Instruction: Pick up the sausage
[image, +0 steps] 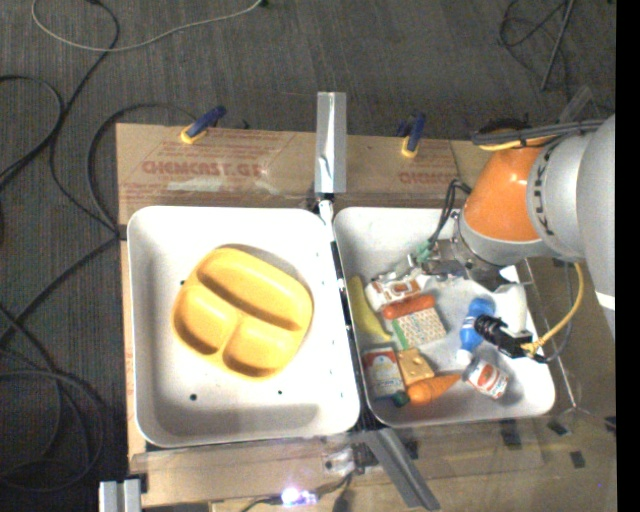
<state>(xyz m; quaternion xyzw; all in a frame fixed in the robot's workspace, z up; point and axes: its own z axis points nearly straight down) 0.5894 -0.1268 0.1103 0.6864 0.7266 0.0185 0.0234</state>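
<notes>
The sausage (411, 305) is a short red-orange link lying near the middle of the right bin (385, 235), tucked between a white and red packet (393, 288) above it and a checked packet (423, 327) below it. My gripper (428, 257) hangs over the bin just up and to the right of the sausage, close above the white and red packet. The grey arm with its orange band (503, 205) hides most of the gripper from above. I see nothing held in it.
The right bin also holds a yellow stick (361, 308), a small box (380, 372), a cheese wedge (412, 364), a carrot (437, 387), a blue bottle (477, 322) and a red-white can (487, 380). A yellow divided plate (243, 310) lies in the left bin (150, 400).
</notes>
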